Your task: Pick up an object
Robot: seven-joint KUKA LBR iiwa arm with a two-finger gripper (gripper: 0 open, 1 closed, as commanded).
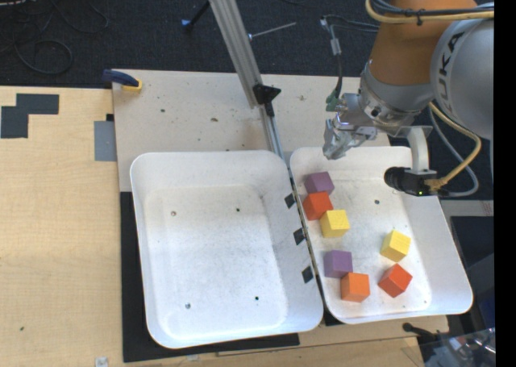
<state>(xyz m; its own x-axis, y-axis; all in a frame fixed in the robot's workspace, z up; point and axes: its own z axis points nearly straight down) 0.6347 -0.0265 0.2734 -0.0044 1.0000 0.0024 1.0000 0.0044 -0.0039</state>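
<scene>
The claw hangs over the far edge of the right bin, above the bin floor and touching no block. Whether its tips are spread or closed cannot be told from this slanted view; nothing is visibly held between them.

The candidates all lie in the right bin. Nearest the claw is a purple cube touching an orange cube, with a yellow cube just beside that, all close to the bin's left wall. Further forward sit a second purple cube touching another orange cube, a red-orange cube, and a second yellow cube. The left bin carries no blocks.

The step in hand looks like choosing and approaching a target. The nearest purple cube is the shortest reach, but its neighbour and the wall probably crowd one side, so the claw should straddle the two free faces. The lone yellow cube near the right looks the cleaner pick: open space all round. Either way, descend straight, centred, and close only once low around the block.
</scene>
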